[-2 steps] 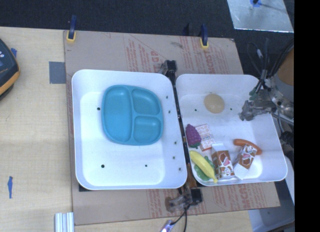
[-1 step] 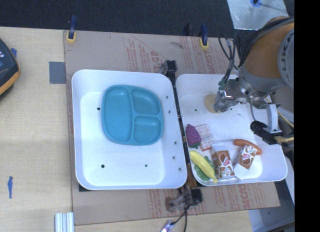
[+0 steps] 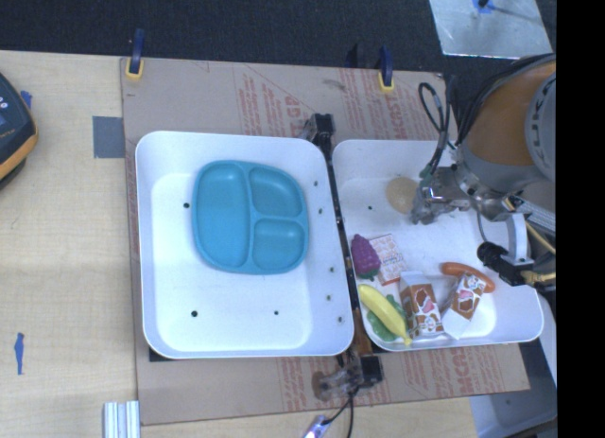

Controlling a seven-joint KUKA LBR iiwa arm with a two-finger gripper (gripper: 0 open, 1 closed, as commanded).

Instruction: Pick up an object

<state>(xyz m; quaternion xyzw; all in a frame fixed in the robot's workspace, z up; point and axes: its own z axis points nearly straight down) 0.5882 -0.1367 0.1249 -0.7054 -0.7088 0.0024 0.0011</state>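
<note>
You have two white bins side by side on the bench (image 3: 66, 237), their inner walls nearly touching along a black strip. The left bin (image 3: 161, 313) leaves wide bare floor at its near side and along its left wall; a blue divided plate (image 3: 250, 217) lies in its far half. The right bin (image 3: 364, 157) is tighter — its near end is crowded, while its far-left corner is open. In it you see a purple grape bunch (image 3: 364, 256) by the left wall, a small printed packet (image 3: 387, 254) just beside it, a banana (image 3: 383, 311) on something green, a milk carton (image 3: 422, 308), a second small carton (image 3: 467, 299) and a sausage (image 3: 465, 273). A round tan object (image 3: 402, 195) sits farther back, apart from the rest. The hand (image 3: 433, 201) hangs just right of that tan object; whether its grip is open or closed you cannot tell from here.
</note>
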